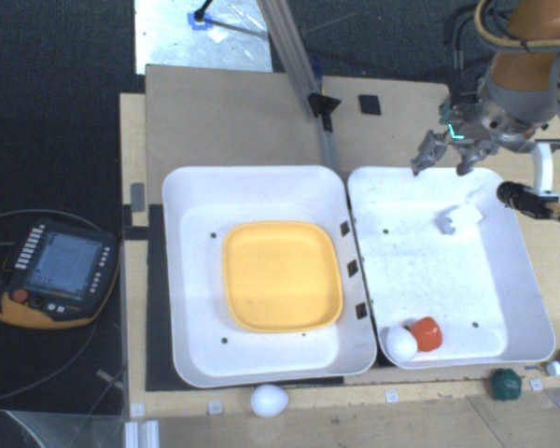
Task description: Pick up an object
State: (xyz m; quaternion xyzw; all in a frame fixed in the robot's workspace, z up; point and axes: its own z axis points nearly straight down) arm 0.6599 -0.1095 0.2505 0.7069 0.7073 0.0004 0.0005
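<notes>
From above, the gripper [445,161] hangs over the far edge of the right bin [504,278], fingers spread with nothing between them. A small white piece [458,218] lies in that bin just below the gripper. At the bin's near left corner a white egg [400,344] touches an orange-red block [426,334]. The left bin [191,250] holds a yellow plate [282,275]. Another white egg [269,400] sits on the bench in front of the left bin. A green ball [505,384] lies outside the right bin's near corner. A pendant [53,275] rests at far left.
</notes>
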